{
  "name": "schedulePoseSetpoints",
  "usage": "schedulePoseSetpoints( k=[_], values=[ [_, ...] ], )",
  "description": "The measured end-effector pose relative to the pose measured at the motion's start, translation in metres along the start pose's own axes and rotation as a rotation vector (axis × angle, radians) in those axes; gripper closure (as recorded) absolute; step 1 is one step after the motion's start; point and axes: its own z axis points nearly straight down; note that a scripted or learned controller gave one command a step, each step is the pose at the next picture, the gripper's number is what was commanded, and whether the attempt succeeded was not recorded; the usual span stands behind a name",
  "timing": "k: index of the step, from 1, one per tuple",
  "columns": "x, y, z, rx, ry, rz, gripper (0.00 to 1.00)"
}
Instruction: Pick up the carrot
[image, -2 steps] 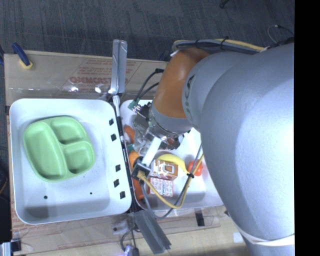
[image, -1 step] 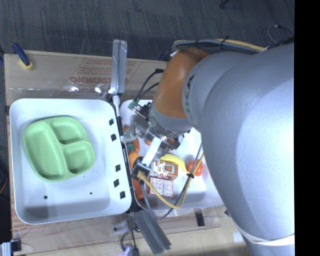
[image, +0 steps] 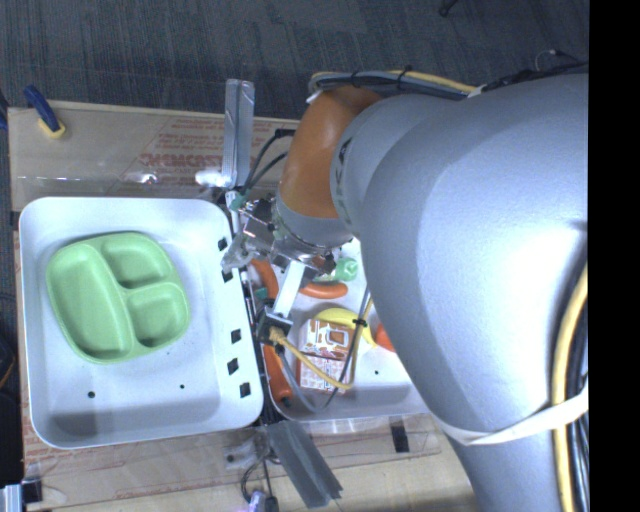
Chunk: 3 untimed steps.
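The orange carrot (image: 323, 291) lies flat in the right bin (image: 385, 385), partly hidden.

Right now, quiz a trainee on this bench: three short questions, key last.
1. True or false: the green tray lies in the left bin.
2. Which bin does the arm hang over? A) left B) right
3. Fill in: the tray has ___ compartments.

Key: 1 true. 2 B: the arm covers most of the right bin, where an orange carrot lies among other items. 3 three.
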Motion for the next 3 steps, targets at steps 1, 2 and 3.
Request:
schedulePoseSetpoints(
  k=[1,2,3],
  values=[
    [0.057,-0.014,0.044,-0.017,-0.009,-0.042,0.0],
    [0.04,-0.009,0.038,-0.008,-0.039,-0.029,1.0],
    [0.054,-0.012,0.035,-0.014,-0.016,-0.045,0.0]
  ],
)
